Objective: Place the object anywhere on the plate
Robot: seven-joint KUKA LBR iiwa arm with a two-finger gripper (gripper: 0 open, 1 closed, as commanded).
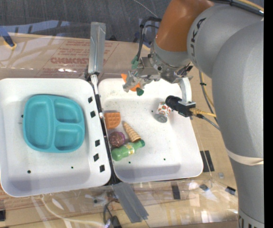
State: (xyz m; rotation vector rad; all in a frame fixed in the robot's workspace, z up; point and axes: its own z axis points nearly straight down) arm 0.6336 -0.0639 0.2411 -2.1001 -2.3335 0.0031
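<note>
A teal divided plate point(54, 123) lies in the left bin point(13, 175). My gripper point(133, 82) hangs over the back left corner of the right bin point(174, 160), well to the right of the plate. It is shut on a small orange toy carrot with a green top point(137, 88), which pokes out below the fingers and is lifted off the bin floor.
In the right bin lie an orange waffle piece point(112, 119), an ice-cream cone point(132, 133), a purple lump point(117, 138) and a green bottle-shaped toy point(127, 150) near the left wall. A small red-and-white cup point(163, 111) lies toward the right. A ridge point(98, 127) divides the bins.
</note>
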